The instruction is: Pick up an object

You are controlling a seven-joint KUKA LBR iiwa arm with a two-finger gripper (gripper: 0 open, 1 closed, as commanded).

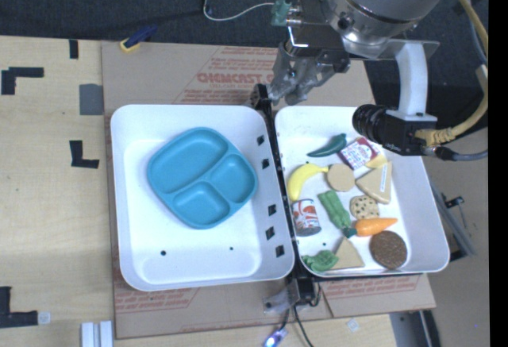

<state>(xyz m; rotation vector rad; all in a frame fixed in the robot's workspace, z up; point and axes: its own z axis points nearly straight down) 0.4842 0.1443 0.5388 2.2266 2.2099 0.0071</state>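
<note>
Currently the gripper (292, 82) hangs at the upper centre of the frame, above the far rim where the two bins meet; whether it is open or closed cannot be told. No object is seen in it, so the task appears to be at the approach step. The candidate objects lie in the right bin (435, 242): a curved yellow banana (303, 177), a green pepper (327, 147), an orange carrot (374, 225), a round brown cookie (389, 248) and a small can (306, 216), closely packed. The next move likely calls for travel toward the lower right and descent over one piece. The left bin (139, 258) carries a smooth blue divided plate (202, 177).
</note>
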